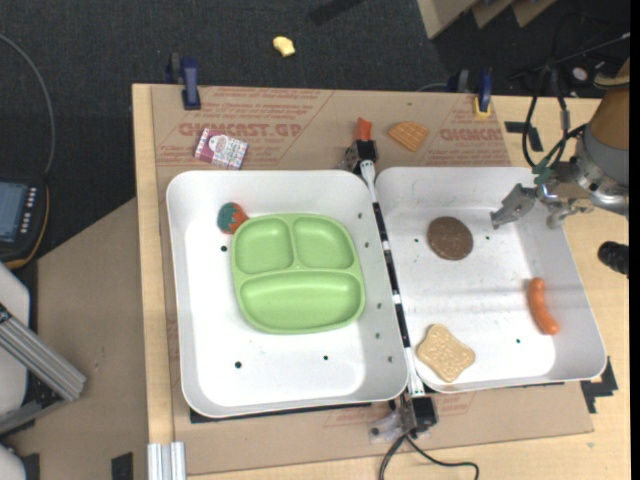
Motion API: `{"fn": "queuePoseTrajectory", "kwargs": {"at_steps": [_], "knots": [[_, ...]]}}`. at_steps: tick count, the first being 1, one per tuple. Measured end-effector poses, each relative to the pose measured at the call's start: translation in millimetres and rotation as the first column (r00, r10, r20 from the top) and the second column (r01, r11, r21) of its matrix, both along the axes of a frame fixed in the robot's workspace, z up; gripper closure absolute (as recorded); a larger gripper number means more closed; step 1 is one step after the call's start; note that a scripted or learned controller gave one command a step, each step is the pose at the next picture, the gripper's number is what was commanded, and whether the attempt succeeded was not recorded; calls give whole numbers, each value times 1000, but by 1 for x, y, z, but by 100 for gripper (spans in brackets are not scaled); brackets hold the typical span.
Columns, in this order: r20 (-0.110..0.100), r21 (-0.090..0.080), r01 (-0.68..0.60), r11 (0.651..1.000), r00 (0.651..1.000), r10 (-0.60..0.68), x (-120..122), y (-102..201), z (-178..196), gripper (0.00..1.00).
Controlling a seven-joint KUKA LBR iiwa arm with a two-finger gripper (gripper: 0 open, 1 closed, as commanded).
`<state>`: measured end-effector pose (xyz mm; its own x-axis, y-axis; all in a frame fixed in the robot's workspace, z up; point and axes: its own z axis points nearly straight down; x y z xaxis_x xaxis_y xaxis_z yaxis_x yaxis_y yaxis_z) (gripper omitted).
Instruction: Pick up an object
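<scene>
Brown patty (450,238) in right bin (480,193), left of jaws (530,206), spread apart, holding nothing.

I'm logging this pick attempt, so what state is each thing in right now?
gripper: above the right bin's far right part, holding nothing
green tray: flat in left bin, compartments bare
brown patty: lying in right bin, untouched
sausage: lying near right bin's right edge
toast: lying at right bin's near left corner

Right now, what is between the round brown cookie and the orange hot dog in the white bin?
Nothing. In the camera view, just bare white bin floor lies between the round brown cookie and the orange hot dog.
</scene>
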<state>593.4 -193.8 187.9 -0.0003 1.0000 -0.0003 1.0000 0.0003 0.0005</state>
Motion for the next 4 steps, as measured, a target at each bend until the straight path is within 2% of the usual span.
{"fn": "queuePoseTrajectory", "kwargs": {"at_steps": [1, 2, 3, 4], "knots": [[-2, 2, -6, 1000, 1000, 6, 38, 68, -68, 0], [3, 0, -2, 1000, 1000, 2, 74, 73, -105, 0], [-6, 2, 3, 1000, 1000, -3, 24, 79, -103, 0], [2, 0, 1, 1000, 1000, -1, 27, 79, -92, 100]]}}
